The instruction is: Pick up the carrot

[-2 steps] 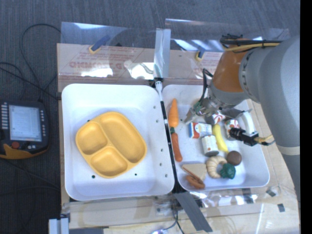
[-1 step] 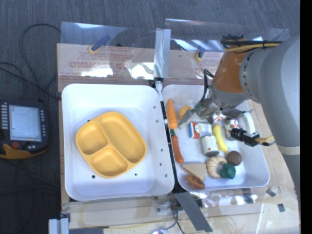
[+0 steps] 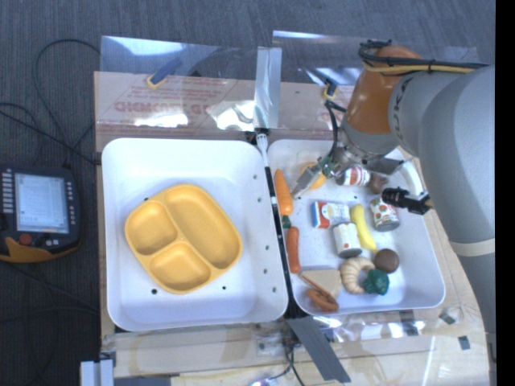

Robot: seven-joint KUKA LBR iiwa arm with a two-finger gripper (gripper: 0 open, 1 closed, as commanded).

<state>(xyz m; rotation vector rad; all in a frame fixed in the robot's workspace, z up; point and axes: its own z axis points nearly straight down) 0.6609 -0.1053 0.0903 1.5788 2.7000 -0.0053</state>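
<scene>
The carrot (image 3: 282, 195) is orange with a small green top. It lies lengthwise against the left wall of the right bin (image 3: 426, 284), near the far end. My gripper (image 3: 308, 178) hangs low just to the right of the carrot's far end, tilted toward it, over a small yellow piece. The grey arm with its orange band (image 3: 372, 103) comes in from the upper right. Nothing is seen lifted off the bin floor.
The right bin also holds a red sausage (image 3: 294, 248), a white carton (image 3: 331, 213), two small cans (image 3: 384, 214), a banana (image 3: 364, 228), a croissant (image 3: 354, 273), broccoli (image 3: 375, 281) and bread (image 3: 320, 281). A yellow divided plate (image 3: 183, 236) sits in the left bin (image 3: 129, 155).
</scene>
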